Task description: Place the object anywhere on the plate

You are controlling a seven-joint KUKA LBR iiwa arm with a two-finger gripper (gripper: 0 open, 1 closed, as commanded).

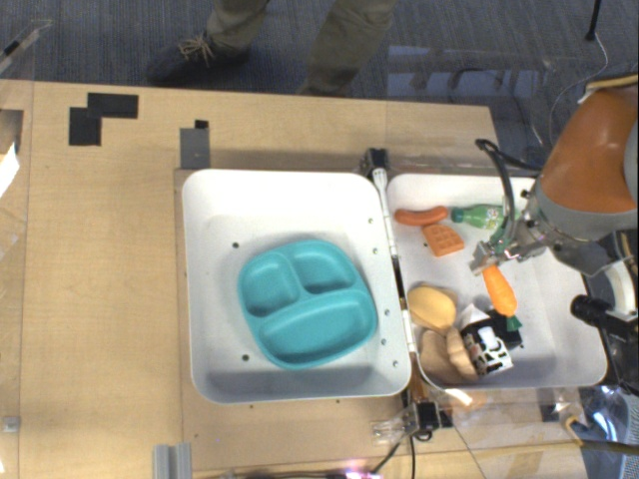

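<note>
Glossy teal three-compartment plate [307, 303], smooth tapered orange carrot [499, 289]

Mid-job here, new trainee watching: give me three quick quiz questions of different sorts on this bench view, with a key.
1. True or false: the teal divided plate lies in the left bin.
2. Which lies nearest the hand? A) carrot B) sausage C) potato
3. Fill in: the green bottle lies in the ___ bin.

Key: 1 true; 2 A; 3 right.
</note>
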